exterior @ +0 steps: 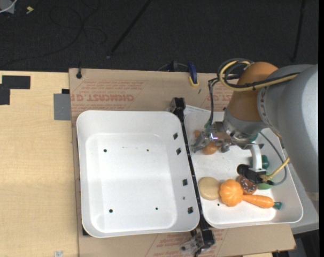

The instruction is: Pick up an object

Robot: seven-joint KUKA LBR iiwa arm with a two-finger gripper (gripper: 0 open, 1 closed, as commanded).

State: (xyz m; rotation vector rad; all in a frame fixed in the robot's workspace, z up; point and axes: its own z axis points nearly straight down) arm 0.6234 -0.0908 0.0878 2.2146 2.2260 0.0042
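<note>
"If the gripper [203, 140] wants the little brown lump [209, 149], how should it go?"

"Slowly, and straight down. The lump lies right by its tip, up the bin from the orange pumpkin [231, 193] and a bit to the left. I think it should sit over the middle of the lump before it squeezes, then lift straight up."

"Is it spread apart or pinched together?"

"I can't tell. It is too small and blurry there, so I won't say it holds the lump."

"What else is in the right bin [242, 218]?"

"A pale round thing [208, 188] touches the pumpkin's left side, and a carrot [258, 201] lies just to the pumpkin's right. Both are apart from the lump — good, so nothing should get bumped."

"And the left bin [130, 175]?"

"It is across the wall to the pumpkin's left — I see nothing in it."
</note>
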